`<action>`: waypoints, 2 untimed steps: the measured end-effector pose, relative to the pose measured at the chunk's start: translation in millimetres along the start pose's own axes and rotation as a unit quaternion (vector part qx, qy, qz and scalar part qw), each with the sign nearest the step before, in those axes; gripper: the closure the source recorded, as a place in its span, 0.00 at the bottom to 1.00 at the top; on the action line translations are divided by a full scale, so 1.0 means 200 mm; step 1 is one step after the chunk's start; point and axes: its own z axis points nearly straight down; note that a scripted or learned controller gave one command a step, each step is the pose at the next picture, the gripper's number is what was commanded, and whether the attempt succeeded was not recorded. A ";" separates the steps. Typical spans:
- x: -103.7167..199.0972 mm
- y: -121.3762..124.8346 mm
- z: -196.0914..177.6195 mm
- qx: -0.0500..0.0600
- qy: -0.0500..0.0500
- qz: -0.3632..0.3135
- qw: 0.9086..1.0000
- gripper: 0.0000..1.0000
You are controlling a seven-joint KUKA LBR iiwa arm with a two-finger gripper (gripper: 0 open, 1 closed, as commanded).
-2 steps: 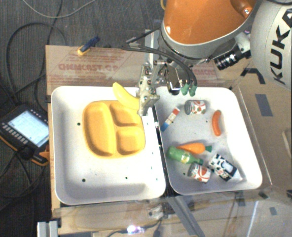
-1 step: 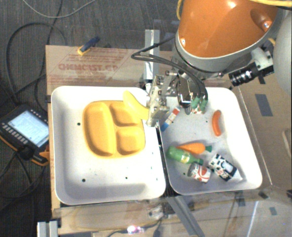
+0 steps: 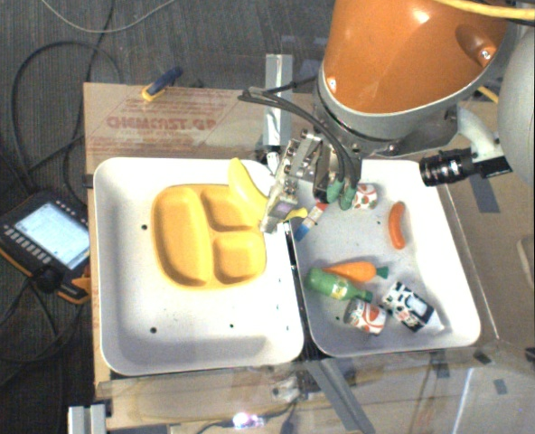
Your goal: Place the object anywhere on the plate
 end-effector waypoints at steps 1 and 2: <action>0.00 0.00 0.00 0.000 0.000 0.001 1.000 0.00; -0.01 0.00 -0.05 0.000 -0.003 0.001 1.000 1.00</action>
